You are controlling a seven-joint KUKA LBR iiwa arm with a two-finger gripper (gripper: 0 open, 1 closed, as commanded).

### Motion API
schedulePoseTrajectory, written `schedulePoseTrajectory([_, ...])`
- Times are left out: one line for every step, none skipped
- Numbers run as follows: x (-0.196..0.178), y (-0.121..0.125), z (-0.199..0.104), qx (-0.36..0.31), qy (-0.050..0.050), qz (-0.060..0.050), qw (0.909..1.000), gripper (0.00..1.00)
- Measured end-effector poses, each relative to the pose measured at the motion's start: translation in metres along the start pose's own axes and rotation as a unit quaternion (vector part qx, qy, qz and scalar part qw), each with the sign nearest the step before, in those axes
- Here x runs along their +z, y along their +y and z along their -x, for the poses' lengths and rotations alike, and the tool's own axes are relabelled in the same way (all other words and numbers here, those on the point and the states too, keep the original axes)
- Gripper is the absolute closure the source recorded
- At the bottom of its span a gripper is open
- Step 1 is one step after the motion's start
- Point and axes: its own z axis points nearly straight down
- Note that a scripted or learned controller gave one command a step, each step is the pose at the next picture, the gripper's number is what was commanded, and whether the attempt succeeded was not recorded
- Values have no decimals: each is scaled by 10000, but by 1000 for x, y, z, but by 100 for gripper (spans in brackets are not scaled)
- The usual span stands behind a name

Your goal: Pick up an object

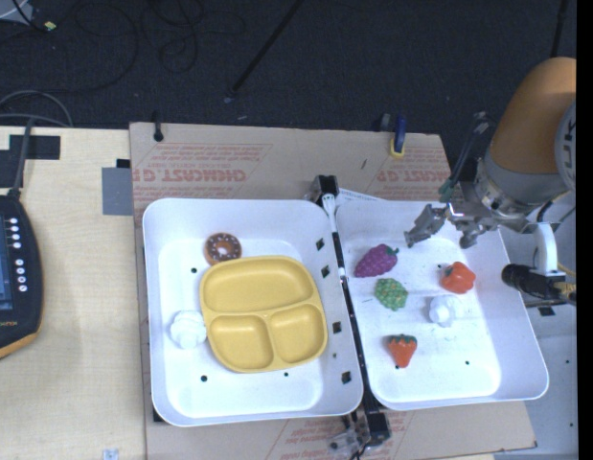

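Your bench is a pale wooden top against a dark floor strewn with cables, with a cardboard sheet (277, 166) under the two white bins; its red print reads upside down and I cannot make it out with certainty. The claw (447, 223) hangs over the upper part of the right bin (521, 353), its fingers spread apart with nothing between them. Just below it and a little toward the arm's side lies the red pepper (458, 277), apart from the fingers. The purple grapes (376, 260) sit down and away from the claw toward the divider, the green broccoli (391, 293) beneath them, a small white piece (441, 310) under the pepper, and the strawberry (402, 349) farthest down. Across the divider, well apart from the claw, the left bin (171, 257) carries a yellow divided plate (262, 312), a donut (222, 248) and a white ball (189, 330).
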Motion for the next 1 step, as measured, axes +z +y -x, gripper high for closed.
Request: schedulePoseTrajectory([-90, -60, -94, -38, 17, 36, 10000, 0])
